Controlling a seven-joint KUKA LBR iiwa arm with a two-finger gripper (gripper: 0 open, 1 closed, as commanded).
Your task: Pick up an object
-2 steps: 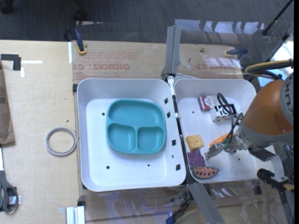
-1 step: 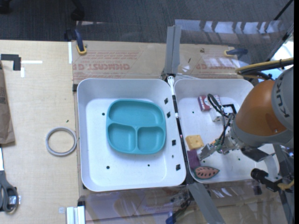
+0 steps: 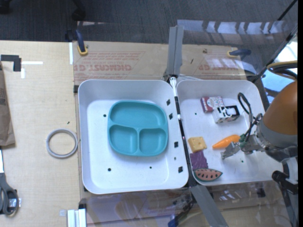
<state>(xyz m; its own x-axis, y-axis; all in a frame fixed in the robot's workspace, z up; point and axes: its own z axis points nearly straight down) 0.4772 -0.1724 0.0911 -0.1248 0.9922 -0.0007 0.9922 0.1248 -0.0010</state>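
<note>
Orange toy carrot (image 3: 226, 141) lying in the right bin (image 3: 255, 171), right of frame centre, tip just beside gripper (image 3: 232, 150) at lower right. Finger spread: cannot tell, nothing seen pinched. Nearby: cracker (image 3: 197, 144), watermelon slice (image 3: 208, 175), small cartons (image 3: 220, 109). Teal tray (image 3: 138, 128) in the left bin (image 3: 94, 174).

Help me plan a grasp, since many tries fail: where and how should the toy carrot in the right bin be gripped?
Grip the carrot across its thick orange middle, coming straight down from above. It lies flat and slanted on the floor of the right bin, with bare floor along both long sides, so fingers can likely close across its narrow width. The gripper sits just beside its green end.
</note>
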